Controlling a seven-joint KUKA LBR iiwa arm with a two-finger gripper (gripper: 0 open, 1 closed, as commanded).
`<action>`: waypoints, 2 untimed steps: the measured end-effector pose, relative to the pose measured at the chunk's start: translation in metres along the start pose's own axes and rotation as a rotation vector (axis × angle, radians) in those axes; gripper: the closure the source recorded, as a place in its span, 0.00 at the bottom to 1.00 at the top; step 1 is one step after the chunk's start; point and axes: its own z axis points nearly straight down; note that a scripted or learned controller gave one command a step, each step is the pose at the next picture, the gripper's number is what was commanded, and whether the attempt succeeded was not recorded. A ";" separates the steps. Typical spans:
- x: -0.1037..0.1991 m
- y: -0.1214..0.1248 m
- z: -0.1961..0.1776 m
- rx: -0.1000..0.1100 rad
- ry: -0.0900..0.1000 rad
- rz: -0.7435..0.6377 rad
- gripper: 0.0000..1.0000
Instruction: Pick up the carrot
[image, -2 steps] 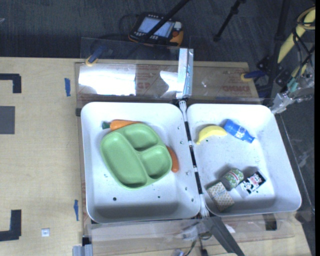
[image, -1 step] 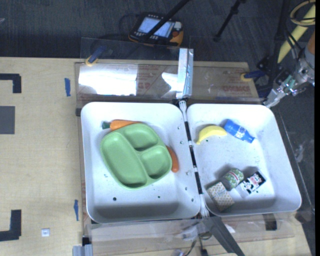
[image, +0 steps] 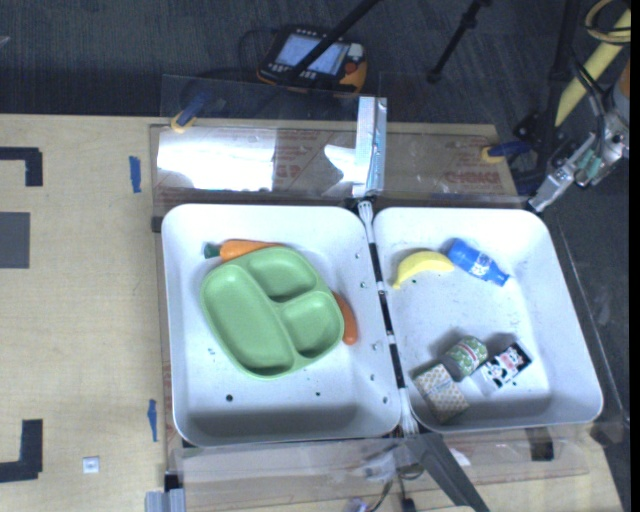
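Observation:
The carrot (image: 243, 248) lies in the left bin (image: 190, 390) at the back. Its green top points left, and most of it is tucked under the rim of a green divided plate (image: 272, 310). Another orange piece (image: 348, 320) pokes out from under the plate's right edge; I cannot tell whether it belongs to the same carrot. My gripper (image: 566, 178) hangs at the upper right, outside the back right corner of the right bin (image: 570, 330) and far from the carrot.
The right bin holds a yellow banana (image: 422, 266), a blue bottle (image: 476, 262), a green can (image: 466, 356), a black and white carton (image: 506, 366) and a patterned box (image: 441, 390). A clear upright panel (image: 372, 145) stands behind the bins.

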 end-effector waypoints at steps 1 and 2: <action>0.005 -0.012 0.022 0.005 0.006 0.141 1.00; 0.010 -0.018 -0.002 0.001 0.001 0.061 1.00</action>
